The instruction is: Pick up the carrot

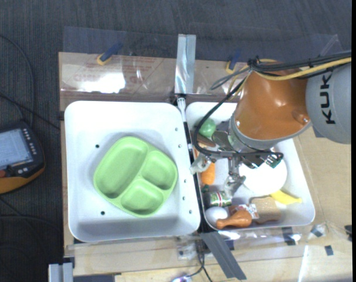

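The gripper (225, 168) is hanging over the right bin (304, 211), beside the carrot (208, 174); I cannot tell its grip.

Orange carrot (208, 174); lime-green plate (137, 175); white bins (78, 157).
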### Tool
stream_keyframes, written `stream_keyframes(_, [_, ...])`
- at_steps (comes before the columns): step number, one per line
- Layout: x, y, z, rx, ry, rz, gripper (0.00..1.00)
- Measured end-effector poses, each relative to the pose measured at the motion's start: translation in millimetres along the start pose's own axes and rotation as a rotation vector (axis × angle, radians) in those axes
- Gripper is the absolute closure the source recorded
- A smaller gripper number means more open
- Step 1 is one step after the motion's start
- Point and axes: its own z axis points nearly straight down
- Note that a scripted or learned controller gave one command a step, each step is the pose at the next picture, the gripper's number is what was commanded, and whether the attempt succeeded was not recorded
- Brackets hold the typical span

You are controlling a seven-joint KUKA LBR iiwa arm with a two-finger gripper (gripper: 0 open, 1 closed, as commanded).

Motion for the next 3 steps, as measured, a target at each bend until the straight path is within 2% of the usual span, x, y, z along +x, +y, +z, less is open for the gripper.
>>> stream_keyframes(1, [-3.6,-12.6,-0.4,0.001,0.0,0.083,0.0])
stream_keyframes(2, [94.7,-47.3,43.1,0.002,0.004,0.262,0.0])
stream_keyframes(3, [83.0,-45.5,69.7,0.021,0.002,0.259,0.0])
